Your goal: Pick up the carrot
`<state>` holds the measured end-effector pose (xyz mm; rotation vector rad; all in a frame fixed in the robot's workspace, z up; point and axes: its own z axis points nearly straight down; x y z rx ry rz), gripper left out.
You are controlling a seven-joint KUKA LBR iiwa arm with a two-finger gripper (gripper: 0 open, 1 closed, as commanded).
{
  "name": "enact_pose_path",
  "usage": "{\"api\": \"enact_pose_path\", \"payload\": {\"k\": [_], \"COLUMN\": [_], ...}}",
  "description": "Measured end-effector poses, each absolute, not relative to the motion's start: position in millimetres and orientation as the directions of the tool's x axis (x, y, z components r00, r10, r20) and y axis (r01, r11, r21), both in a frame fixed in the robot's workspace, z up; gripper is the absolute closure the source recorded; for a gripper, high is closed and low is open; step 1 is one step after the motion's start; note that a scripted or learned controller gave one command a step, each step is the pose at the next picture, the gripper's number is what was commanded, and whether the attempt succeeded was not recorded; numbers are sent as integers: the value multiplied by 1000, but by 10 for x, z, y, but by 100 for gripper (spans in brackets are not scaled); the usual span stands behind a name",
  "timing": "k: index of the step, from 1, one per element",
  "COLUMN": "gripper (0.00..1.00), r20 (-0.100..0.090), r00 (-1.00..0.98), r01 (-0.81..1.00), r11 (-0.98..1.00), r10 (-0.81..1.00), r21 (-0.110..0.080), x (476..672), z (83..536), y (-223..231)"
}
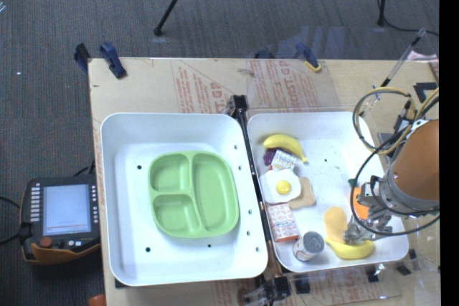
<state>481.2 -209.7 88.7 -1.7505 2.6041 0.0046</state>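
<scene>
the gripper [356, 231] hangs low in the right bin [326, 127] beside what may be the carrot [356, 201]; its grip is unreadable.

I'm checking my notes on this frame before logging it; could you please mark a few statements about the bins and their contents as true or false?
1. The green divided plate lies in the left bin. True.
2. The fried egg sits in the left bin. False: it is in the right bin.
3. A banana lies near the right bin's far side. True.
4. The gripper hangs over the green plate. False: it is over the right bin's near right corner.
5. The carrot is beside the arm, partly hidden. True.
</scene>
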Motion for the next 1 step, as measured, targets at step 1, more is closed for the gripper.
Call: {"api": "enact_pose_path", "payload": {"k": [1], "gripper": [100], "r20": [-6], "r00": [-429], "r01": [-903], "r11": [429], "r10": [-903], "r21": [-12], "x": [4803], "z": [2293], "y": [-1598]}}
